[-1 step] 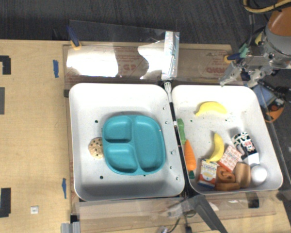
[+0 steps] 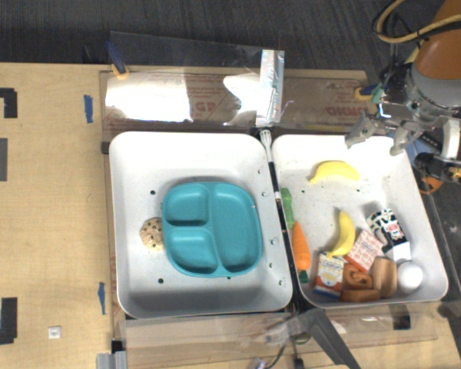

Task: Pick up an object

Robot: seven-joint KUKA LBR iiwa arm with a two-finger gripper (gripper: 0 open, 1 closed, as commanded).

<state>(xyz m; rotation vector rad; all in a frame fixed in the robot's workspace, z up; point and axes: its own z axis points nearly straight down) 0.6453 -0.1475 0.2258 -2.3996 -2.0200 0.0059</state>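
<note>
Cardboard-topped bench held both bins; gripper [image 2: 378, 135] hung spread, grasping nothing, over right bin [image 2: 434, 281] rim; best target: isolated banana [image 2: 333, 171].

Claw [image 2: 378, 139] open, empty, pointing down

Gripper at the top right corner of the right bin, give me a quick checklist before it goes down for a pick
1. Two-finger gripper over the right white bin: ok, above its far right corner.
2. Holding nothing: ok, no object between the fingers.
3. Nearest target, yellow banana-shaped toy: ok, lies apart from the others.
4. Orange carrot toy: not ok, tight against the bin's left wall.
5. Finger opening: cannot tell.
</note>
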